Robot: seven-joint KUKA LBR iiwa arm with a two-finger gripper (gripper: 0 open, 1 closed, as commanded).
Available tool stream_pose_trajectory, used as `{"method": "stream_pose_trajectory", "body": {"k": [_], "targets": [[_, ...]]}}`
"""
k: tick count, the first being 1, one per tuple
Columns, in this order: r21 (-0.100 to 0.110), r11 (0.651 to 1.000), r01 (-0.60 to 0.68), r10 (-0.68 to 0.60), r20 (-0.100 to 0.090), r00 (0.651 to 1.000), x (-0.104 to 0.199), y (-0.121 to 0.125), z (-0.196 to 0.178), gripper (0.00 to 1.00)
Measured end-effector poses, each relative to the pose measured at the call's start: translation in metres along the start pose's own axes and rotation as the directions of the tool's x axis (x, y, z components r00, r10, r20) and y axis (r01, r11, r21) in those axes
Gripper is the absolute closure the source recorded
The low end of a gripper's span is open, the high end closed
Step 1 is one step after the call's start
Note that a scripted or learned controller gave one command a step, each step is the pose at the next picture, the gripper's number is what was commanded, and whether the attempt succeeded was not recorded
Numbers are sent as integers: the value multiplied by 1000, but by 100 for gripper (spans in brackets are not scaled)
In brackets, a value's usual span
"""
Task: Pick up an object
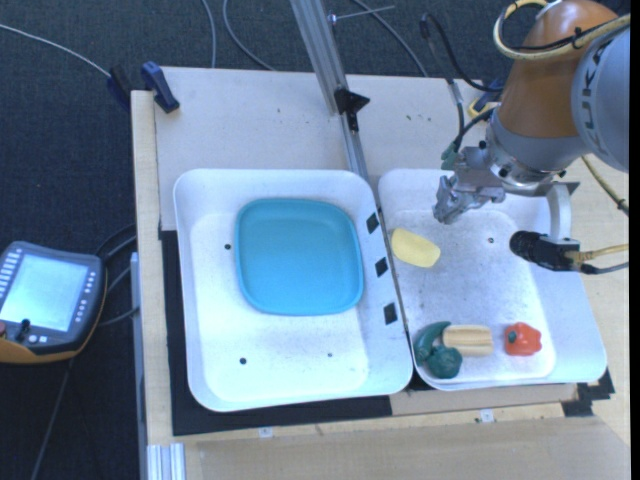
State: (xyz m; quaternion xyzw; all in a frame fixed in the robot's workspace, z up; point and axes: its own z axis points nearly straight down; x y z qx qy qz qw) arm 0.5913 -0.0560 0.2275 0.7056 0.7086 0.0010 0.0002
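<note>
Nearest the bench's front edge, along the front wall of the right bin (575,313), lie three small toys in a row: a dark green pepper (437,349) with a lumpy, glossy skin, touching a pale tan roll (468,340) that looks like smooth wood or plastic, and just beside that a shiny red tomato (521,339). Further back, by the bin's left wall, a soft-looking yellow lemon (414,248) lies alone on speckled white plastic. In the left bin (200,298) sits a flat blue plate (298,255) with rounded corners. The pincer (449,208) hangs at the back of the right bin, near the lemon and holding nothing; whether it is open or closed I cannot tell. The lemon looks the best pick: it stands free, so come down centred over it, across its short width, and close gently lest the rounded skin squirt sideways toward the wall.
</note>
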Motion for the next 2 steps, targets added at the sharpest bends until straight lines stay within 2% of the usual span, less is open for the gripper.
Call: {"method": "stream_pose_trajectory", "body": {"k": [2], "targets": [[1, 1000, 2, -2, 0, 1000, 112, -4, -17, 100]]}}
